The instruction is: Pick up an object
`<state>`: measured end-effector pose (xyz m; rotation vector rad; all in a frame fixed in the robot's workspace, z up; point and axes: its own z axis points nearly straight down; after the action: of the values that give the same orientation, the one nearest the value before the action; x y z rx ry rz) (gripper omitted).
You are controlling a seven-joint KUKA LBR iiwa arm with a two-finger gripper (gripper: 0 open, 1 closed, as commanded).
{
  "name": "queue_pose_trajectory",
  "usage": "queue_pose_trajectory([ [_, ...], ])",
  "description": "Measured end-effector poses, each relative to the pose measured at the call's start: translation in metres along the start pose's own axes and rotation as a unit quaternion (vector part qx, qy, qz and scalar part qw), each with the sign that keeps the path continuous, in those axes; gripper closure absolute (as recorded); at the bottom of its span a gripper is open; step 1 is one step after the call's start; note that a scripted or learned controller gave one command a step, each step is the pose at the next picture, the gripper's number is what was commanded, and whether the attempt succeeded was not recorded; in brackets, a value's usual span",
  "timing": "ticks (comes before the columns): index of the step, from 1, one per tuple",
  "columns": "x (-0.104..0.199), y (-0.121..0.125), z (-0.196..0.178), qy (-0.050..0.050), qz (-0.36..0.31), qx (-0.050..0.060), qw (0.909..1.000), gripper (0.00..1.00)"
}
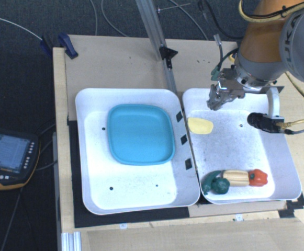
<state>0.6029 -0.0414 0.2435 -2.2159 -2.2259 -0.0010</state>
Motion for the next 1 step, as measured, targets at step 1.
queue_pose_trajectory([
  [1, 0.0518, 0.0104, 0.013, 0.0, 0.0, 0.0, 1.0, 1.0],
])
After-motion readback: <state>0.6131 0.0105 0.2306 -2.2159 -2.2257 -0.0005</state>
